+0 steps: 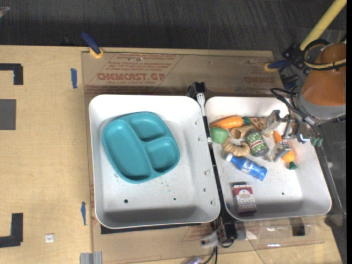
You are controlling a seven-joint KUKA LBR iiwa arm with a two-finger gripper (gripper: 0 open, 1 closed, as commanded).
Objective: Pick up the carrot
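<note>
Carrot at the far left of the right bin.
I see the carrot lying lengthwise left to right, green end left, just beyond a green piece. The gripper hangs well right over clutter; its grip I cannot tell.

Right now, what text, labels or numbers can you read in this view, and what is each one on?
"CHEMCAST GP": red print on the brown board behind the bins, my best reading; the smaller lines around it are blurred.
Red print on the board's right end: too faint to read.
Labels on the small can, blue bottle and dark red packet: too small to read.
</note>
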